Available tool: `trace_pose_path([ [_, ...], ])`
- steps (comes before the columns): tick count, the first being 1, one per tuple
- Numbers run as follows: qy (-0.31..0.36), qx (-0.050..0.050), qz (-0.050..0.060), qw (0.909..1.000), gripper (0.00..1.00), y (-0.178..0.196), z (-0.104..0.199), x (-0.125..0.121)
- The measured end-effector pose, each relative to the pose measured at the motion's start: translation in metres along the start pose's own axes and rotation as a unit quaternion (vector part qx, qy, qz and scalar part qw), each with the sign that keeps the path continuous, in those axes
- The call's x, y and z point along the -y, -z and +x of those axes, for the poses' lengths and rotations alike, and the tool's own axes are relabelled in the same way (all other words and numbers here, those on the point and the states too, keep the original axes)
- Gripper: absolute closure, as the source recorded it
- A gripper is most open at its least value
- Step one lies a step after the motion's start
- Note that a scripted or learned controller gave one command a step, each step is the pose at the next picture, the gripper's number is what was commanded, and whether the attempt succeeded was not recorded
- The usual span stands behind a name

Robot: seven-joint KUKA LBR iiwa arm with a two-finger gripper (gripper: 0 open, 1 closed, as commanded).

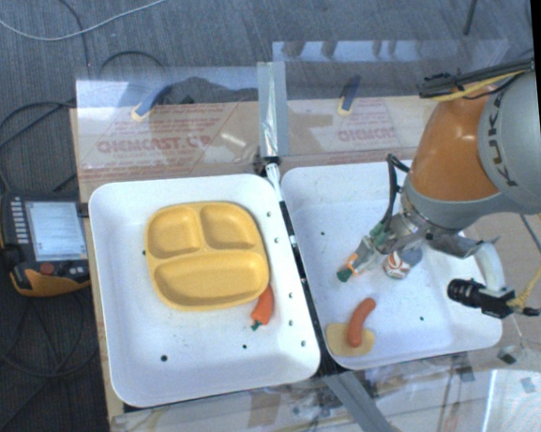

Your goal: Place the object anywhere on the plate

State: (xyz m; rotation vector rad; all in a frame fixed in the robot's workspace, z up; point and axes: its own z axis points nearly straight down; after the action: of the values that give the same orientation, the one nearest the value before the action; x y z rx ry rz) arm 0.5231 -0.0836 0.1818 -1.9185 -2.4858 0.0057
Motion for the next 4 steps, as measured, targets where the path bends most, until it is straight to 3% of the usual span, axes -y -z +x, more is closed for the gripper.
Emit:
trace_pose_path([
  [1, 0.039, 0.0, -0.001, 0.9993, 1.0, 0.029, 0.028, -0.082],
  [2, 0.15, 0.0, -0.001, 0.9887, 1.0, -0.028, -0.031, -0.046],
  [3, 0.136, -0.001, -0.001, 0.9907, 1.0, 0.0, 0.045, -0.081],
  [4, 0.214, 0.0, -0.001, 0.9769, 1.0, -0.082, -0.056, -0.036],
])
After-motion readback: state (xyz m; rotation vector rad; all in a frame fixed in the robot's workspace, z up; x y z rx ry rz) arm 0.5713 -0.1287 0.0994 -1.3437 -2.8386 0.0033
